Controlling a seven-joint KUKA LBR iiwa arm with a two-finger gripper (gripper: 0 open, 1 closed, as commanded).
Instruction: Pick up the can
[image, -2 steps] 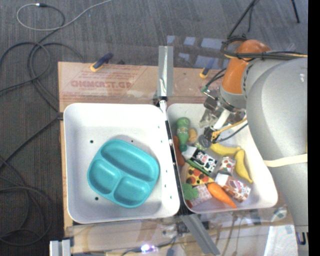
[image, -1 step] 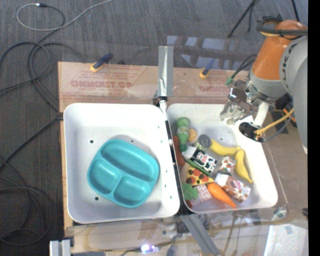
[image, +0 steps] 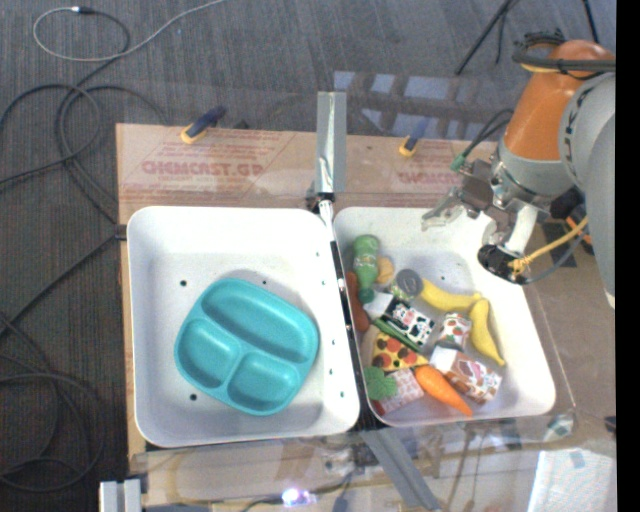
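The can is a small grey cylinder seen from its round top. It lies in the right bin among toy food, between a green bottle and a yellow banana. My gripper hangs over the bin's far right corner, up and to the right of the can and apart from it. Nothing shows in its grasp.
A teal divided plate lies in the left bin. Around the can are a black-and-white box, a second banana, a carrot and other toy foods. Bare bin floor lies beneath the gripper.
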